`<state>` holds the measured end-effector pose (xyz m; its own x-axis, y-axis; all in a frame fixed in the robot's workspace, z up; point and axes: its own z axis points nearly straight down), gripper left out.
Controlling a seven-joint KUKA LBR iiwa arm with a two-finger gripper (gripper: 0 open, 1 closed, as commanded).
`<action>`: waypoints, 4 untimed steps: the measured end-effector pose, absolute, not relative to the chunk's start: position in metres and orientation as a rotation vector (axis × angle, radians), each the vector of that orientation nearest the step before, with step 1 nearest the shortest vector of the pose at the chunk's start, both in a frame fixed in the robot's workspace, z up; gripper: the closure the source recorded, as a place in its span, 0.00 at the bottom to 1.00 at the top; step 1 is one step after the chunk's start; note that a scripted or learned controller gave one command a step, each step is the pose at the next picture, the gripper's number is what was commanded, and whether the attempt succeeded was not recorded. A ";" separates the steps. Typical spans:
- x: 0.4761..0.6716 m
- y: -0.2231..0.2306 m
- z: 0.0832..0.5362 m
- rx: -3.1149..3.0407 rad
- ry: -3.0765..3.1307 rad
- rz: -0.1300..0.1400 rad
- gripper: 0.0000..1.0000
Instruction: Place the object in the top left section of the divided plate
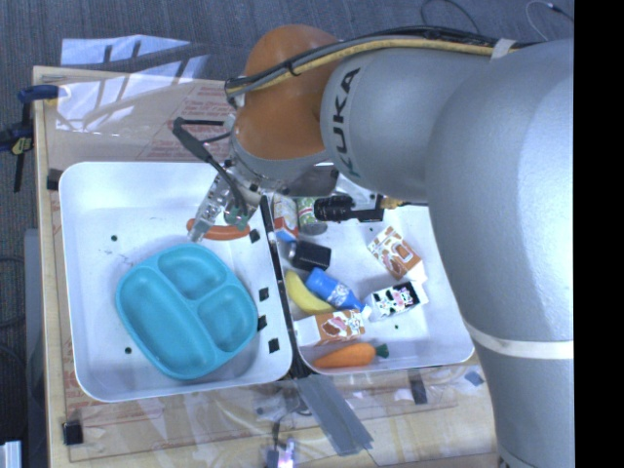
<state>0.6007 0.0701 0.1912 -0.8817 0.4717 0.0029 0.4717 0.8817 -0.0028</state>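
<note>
The teal divided plate [185, 312] lies in the left bin, toward its front right. My gripper [209, 220] hangs over the left bin just beyond the plate's far rim, close to the wall between the bins. An orange-red sausage-shaped thing [232, 230] shows right at the gripper's tip, sticking out on both sides of it. Whether it is held or rests on the bin floor is hidden by the gripper. All three sections of the plate show bare teal.
The right bin [439, 334] holds a black block [312, 255], a banana [300, 295], a blue bottle [331, 289], a carrot [343, 356], a cow-print carton [395, 300], a brown carton [394, 252] and a green can [307, 213]. The arm's bulk overhangs that bin.
</note>
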 end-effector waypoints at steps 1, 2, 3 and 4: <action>0.601 0.069 0.191 -0.765 -3.044 0.004 0.00; 0.573 0.112 0.380 -1.302 -2.861 0.000 0.00; 0.573 0.114 0.390 -1.288 -2.867 0.003 1.00; 0.504 0.170 0.306 -1.450 -2.785 0.006 1.00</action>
